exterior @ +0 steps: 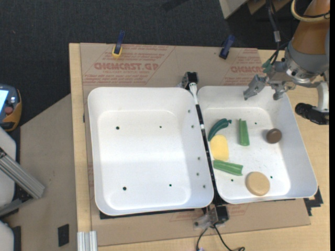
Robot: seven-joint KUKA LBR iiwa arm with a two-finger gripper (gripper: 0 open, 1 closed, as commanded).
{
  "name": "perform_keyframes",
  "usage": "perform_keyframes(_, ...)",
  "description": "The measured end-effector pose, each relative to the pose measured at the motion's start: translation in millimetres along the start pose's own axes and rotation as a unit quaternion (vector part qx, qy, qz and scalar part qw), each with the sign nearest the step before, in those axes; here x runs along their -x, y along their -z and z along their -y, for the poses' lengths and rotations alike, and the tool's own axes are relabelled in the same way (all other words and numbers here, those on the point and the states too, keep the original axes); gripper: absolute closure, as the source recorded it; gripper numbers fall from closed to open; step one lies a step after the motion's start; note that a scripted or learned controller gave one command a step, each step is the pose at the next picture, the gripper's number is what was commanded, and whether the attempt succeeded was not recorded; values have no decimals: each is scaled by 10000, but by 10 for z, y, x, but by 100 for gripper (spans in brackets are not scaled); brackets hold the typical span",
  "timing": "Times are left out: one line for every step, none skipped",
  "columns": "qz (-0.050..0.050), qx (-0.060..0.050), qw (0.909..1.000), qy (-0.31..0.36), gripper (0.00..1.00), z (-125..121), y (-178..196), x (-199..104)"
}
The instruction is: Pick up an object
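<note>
- I am looking at the straight green stick [243,132] in the right bin [298,156]. It is lying in the top middle part of that bin, flat on the white floor.
- Its long side is running up and down in the picture, so it is pointing toward the far wall of the bin.
- The gripper [267,88] is hanging over that far wall, with its two fingers spread apart and nothing between them.
- So the stick is lying below the gripper in the picture and a little to its left. I think that is the nearest thing for it to reach.
- I am guessing the fingers should be closing across the thin side of the stick, not along its long side.
- Other things are lying around the stick. A curved green piece [219,127] is just beside it on the left, and a yellow block [220,147] is sitting under that.
- Another green piece [229,167] is lying lower down, on a slant.
- A brown ball [273,135] is resting near the stick on the right, but not touching it.
- A tan round disc [258,183] is sitting near the front edge, well apart from the gripper.
- The left bin [141,150] is sitting right next to the right one.
</note>
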State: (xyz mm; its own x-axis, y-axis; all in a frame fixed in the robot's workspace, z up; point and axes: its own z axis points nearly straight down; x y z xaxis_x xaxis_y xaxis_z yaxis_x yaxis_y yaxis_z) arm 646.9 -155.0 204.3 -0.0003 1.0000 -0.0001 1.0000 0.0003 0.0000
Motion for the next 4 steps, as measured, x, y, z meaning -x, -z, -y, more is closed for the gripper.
perform_keyframes(-11,-32,10000,-11,0,674,-392,-27)
perform_keyframes(-11,-28,10000,-1,0,623,-1239,-80)
perform_keyframes(4,12,10000,-9,100,610,-1089,-68)
perform_keyframes(-13,-17,10000,14,100,807,-834,-619)
